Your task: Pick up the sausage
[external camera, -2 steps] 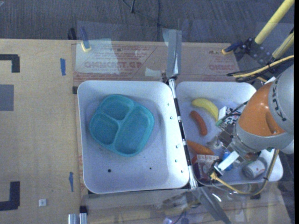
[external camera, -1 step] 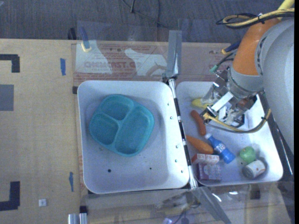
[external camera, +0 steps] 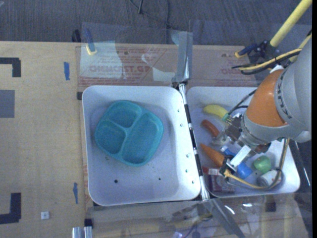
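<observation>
Camera view. The tabletop (external camera: pixel 39 133) carries two shallow white bins side by side.

The left bin (external camera: pixel 133 192) holds a teal divided plate (external camera: pixel 130 132), lying flat towards the bin's far-left part.

The right bin (external camera: pixel 197 103) holds several small things. A yellow banana (external camera: pixel 215 111) lies at the far side. The sausage (external camera: pixel 210 127), reddish-orange and slightly curved, lies just near of the banana, in the bin's left half, resting on the bin floor. An orange piece (external camera: pixel 213 155) lies nearer again, apart from the sausage. A blue piece (external camera: pixel 244 171) and a green piece (external camera: pixel 262 163) sit close together towards the near-right corner.

The arm (external camera: pixel 277 108) reaches in from the right, over the right bin. The tool (external camera: pixel 225 142) is low over the middle of that bin, just right of the sausage and between it and the orange piece. Whether the tool is wide or narrow cannot be told, as the wrist covers it. Nothing is seen held in it.
</observation>
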